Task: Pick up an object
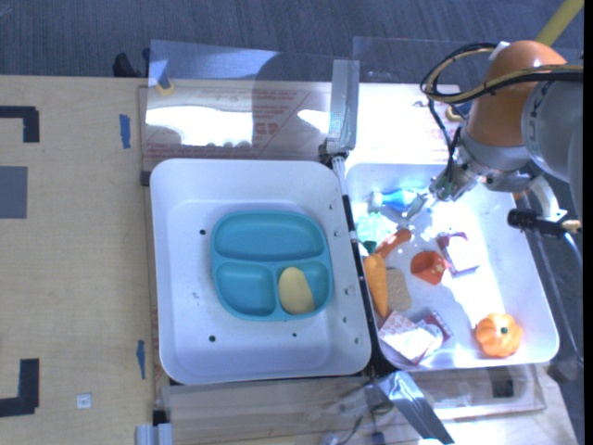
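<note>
Claw [443, 190]: we see it low in the right bin [537, 276], near the blue item [400, 197]; we cannot tell its opening.
Pumpkin [498, 334]: right bin's near corner.
Yellow piece [296, 290]: on the teal tray [264, 239], left bin.

We are looking down on a pale wooden bench [74, 276] under bright light.
Dark blue-grey floor [232, 7] is running along the top; black corner marks [23, 123] and blue tape bits [124, 130] are sitting on the wood, and glare is washing over a clear panel [241, 109].
</note>
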Available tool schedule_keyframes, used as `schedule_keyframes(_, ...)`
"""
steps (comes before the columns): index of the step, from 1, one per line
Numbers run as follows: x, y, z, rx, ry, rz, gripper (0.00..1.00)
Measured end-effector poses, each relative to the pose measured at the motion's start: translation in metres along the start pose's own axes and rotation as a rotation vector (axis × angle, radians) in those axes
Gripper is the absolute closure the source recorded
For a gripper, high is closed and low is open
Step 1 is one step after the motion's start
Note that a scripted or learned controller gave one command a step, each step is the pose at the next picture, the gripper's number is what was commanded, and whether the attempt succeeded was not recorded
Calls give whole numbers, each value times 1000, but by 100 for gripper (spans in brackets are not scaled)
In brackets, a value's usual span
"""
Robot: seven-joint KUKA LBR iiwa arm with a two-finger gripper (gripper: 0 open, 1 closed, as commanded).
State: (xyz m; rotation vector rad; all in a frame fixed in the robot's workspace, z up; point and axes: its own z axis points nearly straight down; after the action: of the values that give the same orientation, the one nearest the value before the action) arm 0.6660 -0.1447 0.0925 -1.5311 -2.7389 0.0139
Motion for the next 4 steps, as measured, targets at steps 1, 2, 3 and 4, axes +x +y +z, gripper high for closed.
schedule_keyframes(1, 70, 45, -92, -12, 3, 256, 100)
schedule_keyframes(2, 99, -2, -88, -2, 7, 540, 100)
schedule_keyframes(3, 77, 7, -86, 5, 6, 801, 100)
schedule_keyframes(4, 64, 39, -88, -4, 5, 1006, 100)
